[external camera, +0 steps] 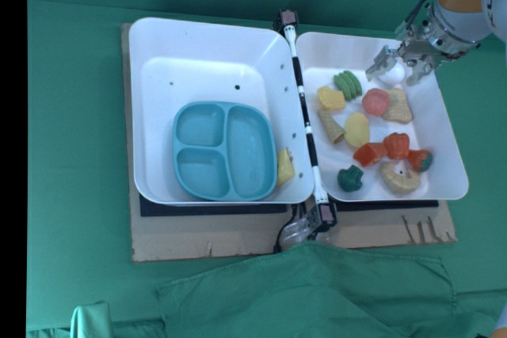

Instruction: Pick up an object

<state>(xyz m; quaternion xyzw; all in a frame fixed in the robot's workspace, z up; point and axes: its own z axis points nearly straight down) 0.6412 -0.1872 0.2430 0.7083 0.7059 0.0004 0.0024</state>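
overhead, end effector (394,67) around white ball (392,73), near right bin's far rim (348,36)

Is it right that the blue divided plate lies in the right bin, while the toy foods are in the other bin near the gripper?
Not quite. The camera view shows the blue divided plate in the left bin. The toy foods fill the right bin, where the gripper is.

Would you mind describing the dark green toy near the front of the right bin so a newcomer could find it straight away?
Start at the right bin, the one crowded with toy food. Go to its near edge, towards the divider between the bins, where the dark green piece lies. It is the darkest item there, chunky and lumpy, unlike the lighter green pods at the far side.
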